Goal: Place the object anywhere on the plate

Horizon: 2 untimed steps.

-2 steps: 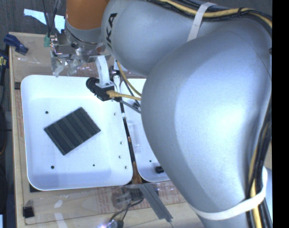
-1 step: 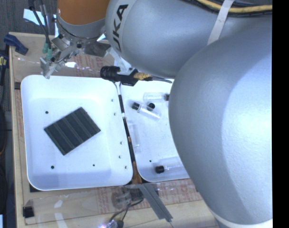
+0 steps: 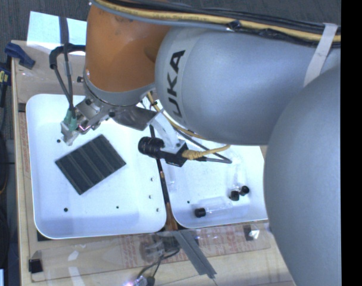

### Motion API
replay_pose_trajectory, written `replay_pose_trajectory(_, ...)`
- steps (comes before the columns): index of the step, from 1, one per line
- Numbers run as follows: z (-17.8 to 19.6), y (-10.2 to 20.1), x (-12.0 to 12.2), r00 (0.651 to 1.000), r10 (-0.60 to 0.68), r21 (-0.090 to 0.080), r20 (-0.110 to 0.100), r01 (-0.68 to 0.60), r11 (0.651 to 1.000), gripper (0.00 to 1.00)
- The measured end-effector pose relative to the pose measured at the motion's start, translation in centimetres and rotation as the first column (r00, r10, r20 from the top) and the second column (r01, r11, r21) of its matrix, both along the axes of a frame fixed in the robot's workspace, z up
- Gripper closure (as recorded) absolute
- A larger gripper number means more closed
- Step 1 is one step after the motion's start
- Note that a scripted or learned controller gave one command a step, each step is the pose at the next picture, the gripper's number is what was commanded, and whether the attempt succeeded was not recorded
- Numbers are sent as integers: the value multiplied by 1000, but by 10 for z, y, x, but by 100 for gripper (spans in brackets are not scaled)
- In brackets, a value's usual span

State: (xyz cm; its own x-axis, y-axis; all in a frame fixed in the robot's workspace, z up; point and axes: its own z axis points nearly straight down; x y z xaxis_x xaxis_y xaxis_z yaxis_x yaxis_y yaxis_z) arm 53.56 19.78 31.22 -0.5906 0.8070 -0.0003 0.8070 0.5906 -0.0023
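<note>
A dark, flat, ribbed rectangular plate (image 3: pixel 90 163) lies at a slant on the smooth floor of the left white bin (image 3: pixel 44 216). The right bin (image 3: pixel 219 222) holds small clear plastic objects (image 3: pixel 219 206) with black caps. The glossy grey arm (image 3: pixel 228 82), with its orange band (image 3: pixel 118 37), leans low over the left bin, and its gripper (image 3: pixel 71 126) hangs by the plate's upper corner. I cannot tell how the gripper stands. Both bins rest on a wooden counter (image 3: pixel 109 252).
</note>
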Motion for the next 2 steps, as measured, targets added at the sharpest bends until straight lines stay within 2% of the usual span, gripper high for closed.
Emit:
replay_pose_trajectory(1, -108, -6, 93, 1000, -13, -1, -3, 13, 1000, 100)
replay_pose_trajectory(2, -221, -56, 97, 997, 77, 1, 0, -77, 997, 100)
